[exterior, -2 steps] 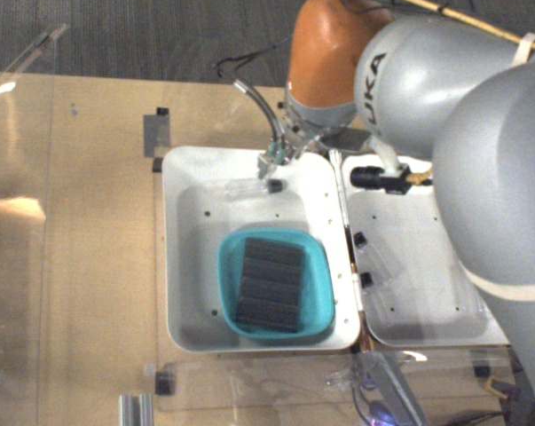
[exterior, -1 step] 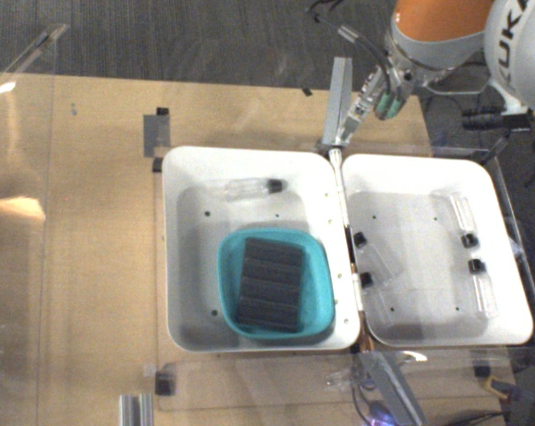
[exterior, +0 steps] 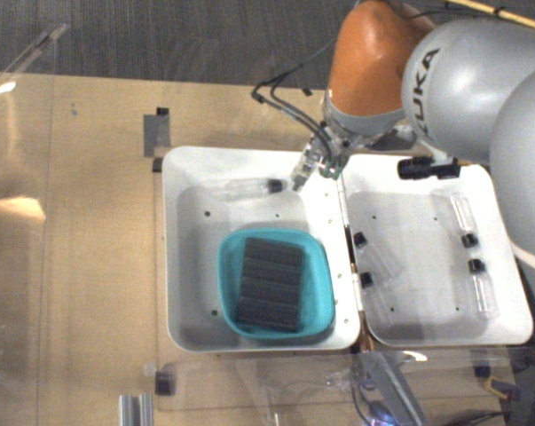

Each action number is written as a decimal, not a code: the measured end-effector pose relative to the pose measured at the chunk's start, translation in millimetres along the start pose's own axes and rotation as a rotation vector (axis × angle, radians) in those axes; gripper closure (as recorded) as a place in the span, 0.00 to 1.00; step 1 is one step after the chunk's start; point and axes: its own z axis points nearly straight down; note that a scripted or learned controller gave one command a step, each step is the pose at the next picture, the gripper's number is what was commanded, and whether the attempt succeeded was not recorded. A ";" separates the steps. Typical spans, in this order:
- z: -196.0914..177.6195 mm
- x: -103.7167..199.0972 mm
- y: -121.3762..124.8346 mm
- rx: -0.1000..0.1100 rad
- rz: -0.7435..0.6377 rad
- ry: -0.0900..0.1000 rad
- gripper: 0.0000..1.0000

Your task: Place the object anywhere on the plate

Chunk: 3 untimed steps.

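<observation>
Gripper (exterior: 304,174) hangs over the far rim of the left bin (exterior: 185,264), close to the wall the two bins share. It is small and partly blurred against the white rim, so how it stands, and whether it has hold of anything, I cannot tell. Above it the grey arm (exterior: 462,69) with its orange band (exterior: 369,56) comes in from the right and covers the far corner of the right bin (exterior: 427,264).

In the left bin a teal plate (exterior: 320,273) sits toward the near side, and a dark ridged block (exterior: 270,284) lies flat on it, well within its rim and a little tilted. A clear tube with a dark cap (exterior: 249,187) lies near the far wall of the same bin, just left of the gripper.

Two more clear tubes (exterior: 467,220) lie along the right side of the right bin. Both bins rest on the wooden desk (exterior: 81,238).
</observation>
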 end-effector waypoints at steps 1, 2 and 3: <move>-24.6 23.7 54.4 -0.002 -0.165 -0.003 1.00; -24.5 23.6 54.2 -0.002 -0.165 -0.003 0.00; -166.3 74.9 -62.4 -0.002 -0.267 -0.009 0.00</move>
